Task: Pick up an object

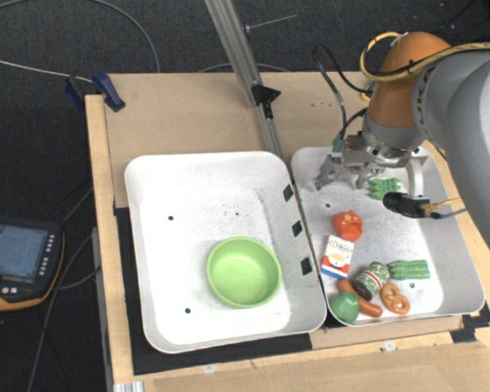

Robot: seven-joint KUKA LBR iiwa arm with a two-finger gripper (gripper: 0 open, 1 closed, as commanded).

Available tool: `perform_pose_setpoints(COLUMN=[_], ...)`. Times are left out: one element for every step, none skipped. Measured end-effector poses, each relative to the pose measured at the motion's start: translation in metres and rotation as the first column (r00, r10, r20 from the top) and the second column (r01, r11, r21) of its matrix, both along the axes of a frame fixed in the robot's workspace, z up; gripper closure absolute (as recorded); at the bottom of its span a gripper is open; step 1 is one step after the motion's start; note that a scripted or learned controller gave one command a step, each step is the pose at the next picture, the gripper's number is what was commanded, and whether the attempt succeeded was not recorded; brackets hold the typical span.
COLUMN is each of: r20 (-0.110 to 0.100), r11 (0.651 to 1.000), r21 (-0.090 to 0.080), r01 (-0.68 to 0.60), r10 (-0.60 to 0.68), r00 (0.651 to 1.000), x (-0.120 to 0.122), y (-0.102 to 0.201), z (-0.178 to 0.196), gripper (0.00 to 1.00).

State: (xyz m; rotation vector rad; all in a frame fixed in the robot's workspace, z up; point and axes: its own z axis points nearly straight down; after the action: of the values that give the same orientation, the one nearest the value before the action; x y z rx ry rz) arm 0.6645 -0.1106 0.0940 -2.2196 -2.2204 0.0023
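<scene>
The grey arm with its orange band reaches in from the upper right of the frame, and its two-finger gripper point(354, 170) hangs over the upper part of the right-hand shallow white bin point(449, 258); whether it is spread or pressed together cannot be told from this angle. Below it in that bin lie a small red tomato-like toy point(347, 224), a white carton with red and blue print point(337, 256), a green ridged block point(408, 269), a brown pretzel point(394, 299), a dark round can point(369, 280) and a green pepper-shaped toy point(344, 307), with another green piece point(384, 186) just right of the gripper. The left-hand white bin point(163, 195) holds a light green plastic bowl point(243, 271) at lower centre.
</scene>
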Motion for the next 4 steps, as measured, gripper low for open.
perform_pose_setpoints(r20=[0.005,0.007,0.007,0.008], r11=[1.000,1.000,1.000,1.000], r21=[0.000,-0.001,-0.001,-0.001], r01=[-0.001,-0.001,0.000,0.000], r10=[0.001,0.001,0.000,0.000], r00=[1.000,1.000,1.000,1.000], x=[0.001,0.007,0.007,-0.002], y=[0.000,0.006,0.013,0.010], z=[0.013,0.058,0.104,0.159], gripper=[1.00,1.00,1.00,1.00])
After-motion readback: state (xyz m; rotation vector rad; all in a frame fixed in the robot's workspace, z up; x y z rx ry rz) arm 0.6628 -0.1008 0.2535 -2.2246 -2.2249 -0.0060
